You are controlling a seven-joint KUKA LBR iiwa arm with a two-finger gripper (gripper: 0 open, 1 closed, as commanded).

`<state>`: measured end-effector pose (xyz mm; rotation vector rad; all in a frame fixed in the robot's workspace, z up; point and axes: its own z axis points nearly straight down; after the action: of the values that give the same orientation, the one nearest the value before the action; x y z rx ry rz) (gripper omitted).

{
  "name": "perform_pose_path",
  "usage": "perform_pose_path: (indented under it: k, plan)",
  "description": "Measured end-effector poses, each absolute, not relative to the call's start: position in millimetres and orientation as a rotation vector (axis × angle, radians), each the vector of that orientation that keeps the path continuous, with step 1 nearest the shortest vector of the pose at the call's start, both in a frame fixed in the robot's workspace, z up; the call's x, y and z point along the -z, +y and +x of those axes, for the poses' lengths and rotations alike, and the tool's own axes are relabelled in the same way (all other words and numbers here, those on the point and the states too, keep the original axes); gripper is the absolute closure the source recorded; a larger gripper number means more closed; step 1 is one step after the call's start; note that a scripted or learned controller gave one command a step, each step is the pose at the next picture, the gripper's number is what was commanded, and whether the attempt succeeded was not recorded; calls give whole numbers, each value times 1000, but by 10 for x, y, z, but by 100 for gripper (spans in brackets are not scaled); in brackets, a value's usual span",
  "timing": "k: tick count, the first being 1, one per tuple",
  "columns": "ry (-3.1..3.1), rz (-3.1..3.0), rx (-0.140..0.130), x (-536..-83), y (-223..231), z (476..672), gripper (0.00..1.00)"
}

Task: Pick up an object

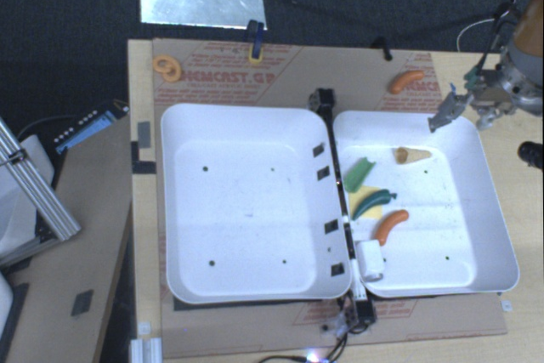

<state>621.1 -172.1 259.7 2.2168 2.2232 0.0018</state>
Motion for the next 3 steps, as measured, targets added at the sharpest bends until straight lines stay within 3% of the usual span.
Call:
perform_pose_path:
  k: [1, 2, 3]
  plan:
    - [2238, 2216, 2, -758, -912, 6310, 0]
    - [2224, 2214, -5, -961, -965, 6340, 100]
    - [2225, 2199, -24, -2452, -360, 6503, 100]
